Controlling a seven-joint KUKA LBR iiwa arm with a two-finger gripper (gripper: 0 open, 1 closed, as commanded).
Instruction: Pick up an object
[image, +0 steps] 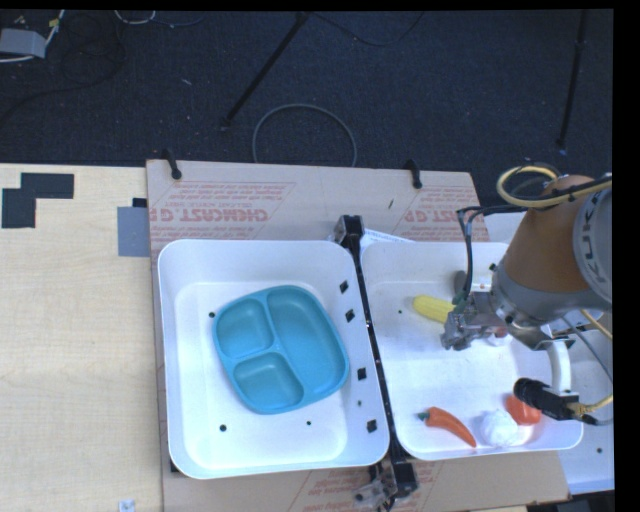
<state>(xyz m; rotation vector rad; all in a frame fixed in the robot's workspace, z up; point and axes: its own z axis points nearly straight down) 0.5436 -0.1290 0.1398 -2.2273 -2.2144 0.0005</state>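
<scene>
My gripper (460, 333) is down in the right bin (400, 262), near the bin's middle. A yellow object (431, 307), shaped like a small corn cob, lies just to the upper left of the gripper, close to it or touching it. At the bin's front edge lies an orange carrot-like piece (449, 424). To its right are a white lump (500, 429) and a red-orange piece (520, 409) side by side. Nothing visibly hangs from the gripper.
The left bin (190, 290) holds a blue divided plate (278, 347) with three compartments. A black divider rail (362, 330) runs between the two bins. The grey arm with its orange band (545, 250) covers the right bin's far right part.
</scene>
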